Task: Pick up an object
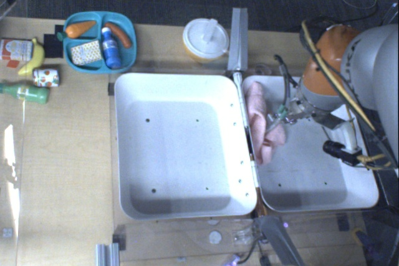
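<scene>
A soft pink object [256, 116], like a folded cloth or plush, lies along the left wall of the right white bin [324, 190]. My gripper [280, 115] reaches in from the right and sits low at the pink object's right side, touching or nearly touching it about halfway along. The grey arm with its orange band [327, 65] hangs over the bin's upper right part and hides that corner.
The left white bin [181, 196] stands beside the right one, with a metal bar [237, 40] rising at the seam. Beyond the bins sit a white lidded cup [206, 39] and a blue divided tray [100, 42] of toy food. A banana [32, 58], a small can [45, 77] and a green bottle [25, 93] lie far left.
</scene>
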`<state>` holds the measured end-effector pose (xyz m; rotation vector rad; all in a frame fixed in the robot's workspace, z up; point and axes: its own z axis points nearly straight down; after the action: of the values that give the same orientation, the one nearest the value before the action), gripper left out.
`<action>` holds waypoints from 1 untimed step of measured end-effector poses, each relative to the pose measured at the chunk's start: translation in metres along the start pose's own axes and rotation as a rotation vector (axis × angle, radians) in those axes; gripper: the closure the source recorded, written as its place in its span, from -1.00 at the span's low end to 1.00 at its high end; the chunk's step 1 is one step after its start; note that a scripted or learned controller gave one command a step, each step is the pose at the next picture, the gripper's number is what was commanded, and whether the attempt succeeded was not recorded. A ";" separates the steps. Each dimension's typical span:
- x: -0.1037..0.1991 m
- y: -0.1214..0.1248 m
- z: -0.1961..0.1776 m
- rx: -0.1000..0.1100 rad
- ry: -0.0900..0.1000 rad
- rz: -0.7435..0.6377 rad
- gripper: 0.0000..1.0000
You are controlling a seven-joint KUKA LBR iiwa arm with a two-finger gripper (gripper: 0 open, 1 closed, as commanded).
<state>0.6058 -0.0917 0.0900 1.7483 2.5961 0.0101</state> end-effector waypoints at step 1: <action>0.000 0.003 -0.011 -0.006 -0.002 -0.002 1.00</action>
<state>0.6083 -0.0909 0.1011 1.7434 2.5941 0.0158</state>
